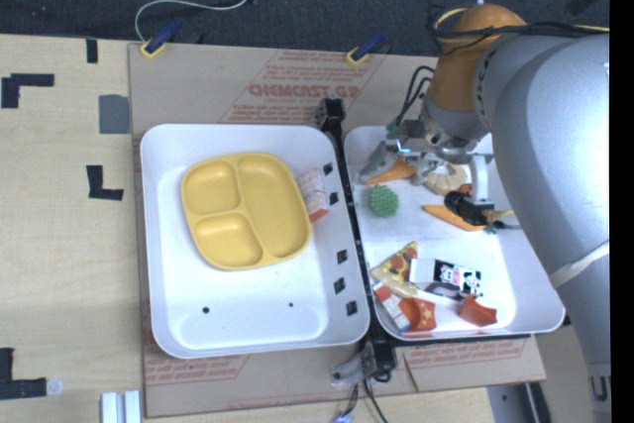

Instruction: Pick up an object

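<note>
My gripper (pixel 404 159) hangs low over the far end of the right bin (pixel 527 284), open, with its fingers spread above an orange wedge-shaped piece (pixel 394 172). Nothing is held between the fingers. A green knobbly ball (pixel 383 201) lies just in front of the gripper. An orange carrot-like piece (pixel 451 214) and a beige lump (pixel 446 178) lie to its right. Nearer the front are a pizza-slice toy (pixel 396 264), a black-and-white card (pixel 453 275) and two red pieces (pixel 478 312).
The left bin (pixel 158 243) holds a yellow divided plate (pixel 246 209) and a small pink-and-white item (pixel 316 191) by its right wall. The black divider (pixel 344 213) separates the bins. The arm's grey bulk (pixel 555 144) covers the right bin's far right side.
</note>
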`<state>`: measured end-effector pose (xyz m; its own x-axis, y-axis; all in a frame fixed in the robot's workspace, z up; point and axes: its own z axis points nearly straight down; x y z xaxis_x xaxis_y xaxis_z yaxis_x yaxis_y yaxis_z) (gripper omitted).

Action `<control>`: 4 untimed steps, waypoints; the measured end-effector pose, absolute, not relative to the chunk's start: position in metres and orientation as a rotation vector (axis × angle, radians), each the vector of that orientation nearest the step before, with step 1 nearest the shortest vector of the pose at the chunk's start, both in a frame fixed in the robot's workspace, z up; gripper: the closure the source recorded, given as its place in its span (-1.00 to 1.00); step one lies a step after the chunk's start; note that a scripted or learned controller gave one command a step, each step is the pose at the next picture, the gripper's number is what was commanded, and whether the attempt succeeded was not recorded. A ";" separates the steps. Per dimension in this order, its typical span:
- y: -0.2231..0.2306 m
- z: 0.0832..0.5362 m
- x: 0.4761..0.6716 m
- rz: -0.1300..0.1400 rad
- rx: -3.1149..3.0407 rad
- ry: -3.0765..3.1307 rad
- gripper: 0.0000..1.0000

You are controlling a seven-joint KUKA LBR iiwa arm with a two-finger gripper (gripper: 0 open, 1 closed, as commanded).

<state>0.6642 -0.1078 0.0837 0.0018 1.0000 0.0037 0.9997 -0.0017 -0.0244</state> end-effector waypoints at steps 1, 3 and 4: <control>-0.126 0.084 0.666 0.013 -2.209 -2.210 -1.00; -0.113 0.085 0.666 0.015 -2.222 -2.215 -1.00; -0.111 0.085 0.666 0.015 -2.223 -2.216 -1.00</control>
